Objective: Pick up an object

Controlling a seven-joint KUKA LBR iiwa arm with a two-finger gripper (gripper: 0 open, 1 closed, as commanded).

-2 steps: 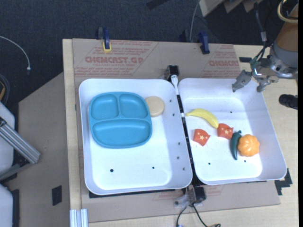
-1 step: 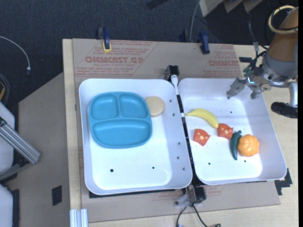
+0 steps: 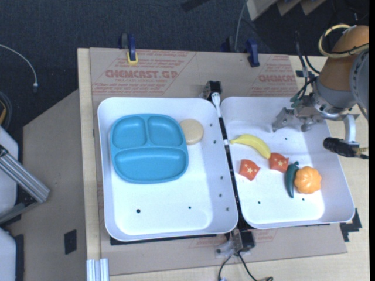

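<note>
We log the gripper (image 3: 291,120) at the right bin's (image 3: 258,212) upper right, fingers spread, gripping nothing. Banana (image 3: 253,143), two red blocks (image 3: 249,169) (image 3: 278,162), green pepper (image 3: 291,180) and orange pumpkin (image 3: 307,180) lie below it, mid-bin.

Left bin (image 3: 117,215): divided tray (image 3: 149,148), round disc (image 3: 191,131) touching its right. Right bin (image 3: 328,209): banana (image 3: 252,142), two blocks (image 3: 249,169) (image 3: 279,162), possibly a pepper (image 3: 291,177), pumpkin (image 3: 307,180).

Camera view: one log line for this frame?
two-finger gripper: open, holding nothing | over right white bin, upper part | nearest: yellow plastic banana | blue divided tray: left bin
</note>
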